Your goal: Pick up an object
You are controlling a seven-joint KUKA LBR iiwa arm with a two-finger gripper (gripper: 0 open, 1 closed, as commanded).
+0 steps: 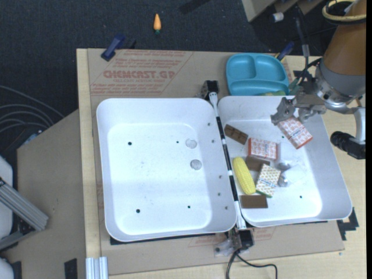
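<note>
Dark carpet surrounds your bench, with a small orange object (pixel 157 22) lying on it beyond the far edge and a blue clip (pixel 112 47) at the corner of the cardboard sheet (pixel 145 68) that covers the benchtop. On that sheet you have two white bins side by side. Your left bin (pixel 157 167) carries two small round grey discs (pixel 193 154) near its right wall. Behind the right bin (pixel 325 196) sits a blue divided tray (pixel 256 74), just beyond the bin's far rim.

Look in the right bin and you see the clutter gathered toward its left half: a dark brown block (pixel 235 134) near the far left, a red-and-white box (pixel 263 149) beside it, a yellow corn cob (pixel 244 175) lying along the dividing wall, a yellow-and-white patterned packet (pixel 268 179) just right of the corn, a small grey piece (pixel 283 175) touching that packet, and a brown bar (pixel 254 201) at the near edge. The right half of this bin's floor is bare.

Your arm (pixel 349 45) comes in from the right, above the far right corner of that bin. The gripper (pixel 289 116) hangs over the bin's far end, and a red-and-white carton (pixel 296 132) sits tilted directly at its fingertips, raised clear of the pile and apart from the other items. The fingers look closed against the carton's upper end, with the rest of it hanging below and to the right.
</note>
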